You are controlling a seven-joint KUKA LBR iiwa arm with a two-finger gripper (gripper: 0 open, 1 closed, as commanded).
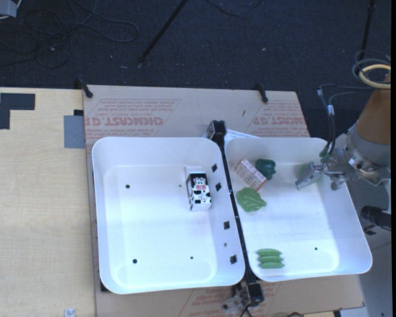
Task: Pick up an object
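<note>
Since the task names no particular object, I take the nearest candidates first: a dark green pepper-like piece (266,168) touching a small red-and-white packet (249,173) at about 11 o'clock in the right bin (346,210). Just below them, toward the bin's 9 o'clock edge, lies a lighter green leafy piece (251,200). A ribbed green pod-like item (270,258) rests at 6 o'clock, its long axis running 3 to 9. Well apart, a black-and-white box (198,191) stands in the left bin (119,210), its long axis 12 to 6, near that bin's right wall.

My tool (309,176) sits over the right bin at about 2 o'clock. From it the dark green piece lies toward 9 o'clock, near; the packet is just beyond. I judge that pair the shortest reach. Whether the tool is apart or together I cannot tell; it reads as a grey blur, with nothing visibly between its tips. Both bins rest on cardboard (138,114) over the worktop (33,210).
</note>
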